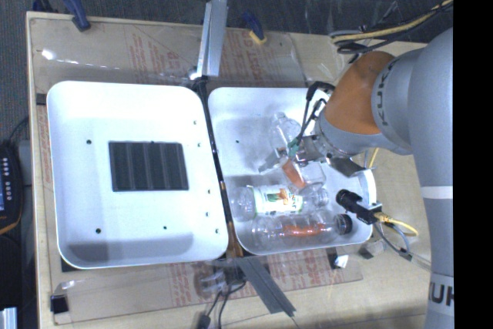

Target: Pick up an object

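Camera view looks down on the bench [115,50] with both white bins sitting side by side. All the stuff to grab is in the right bin [231,119], bunched up in its near half: a clear bottle with a green and white label [276,201] lying on its side, and a second clear bottle with something orange-red inside [296,228] lying just in front of it along the near wall. Another clear bottle [283,127] sits further back toward the middle. The grey arm [400,112] comes in from the right, and its orange band [350,104] hangs over the right bin's far right part. The jaws are down in that clutter, just above the labelled bottle, next to a small orange piece [293,175]. Honestly can't tell if they're released or clenched, too much clear plastic and wrist in the way. The left bin [77,166] has a dark ribbed rectangle [149,166] in its middle. Two blue clamps [75,10] sit on the bench's far edge.
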Controlling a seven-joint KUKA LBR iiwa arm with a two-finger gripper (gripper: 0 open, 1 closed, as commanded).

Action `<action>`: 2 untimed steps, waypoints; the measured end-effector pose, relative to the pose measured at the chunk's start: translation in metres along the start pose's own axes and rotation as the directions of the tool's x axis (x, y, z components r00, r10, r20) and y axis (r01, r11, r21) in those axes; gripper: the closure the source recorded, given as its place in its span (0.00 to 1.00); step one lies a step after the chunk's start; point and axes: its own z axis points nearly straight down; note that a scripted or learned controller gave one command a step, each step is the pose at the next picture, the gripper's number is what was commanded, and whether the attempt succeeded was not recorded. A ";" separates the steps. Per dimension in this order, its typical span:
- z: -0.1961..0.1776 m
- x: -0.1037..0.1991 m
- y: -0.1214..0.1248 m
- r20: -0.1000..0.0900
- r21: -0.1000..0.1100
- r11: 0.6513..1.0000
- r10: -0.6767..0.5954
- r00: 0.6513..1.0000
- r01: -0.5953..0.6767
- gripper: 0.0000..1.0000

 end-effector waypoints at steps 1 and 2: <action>-0.009 0.000 0.000 0.000 0.002 1.000 -0.002 1.000 0.002 1.00; -0.099 -0.009 0.033 -0.003 0.014 0.993 0.114 0.994 -0.113 1.00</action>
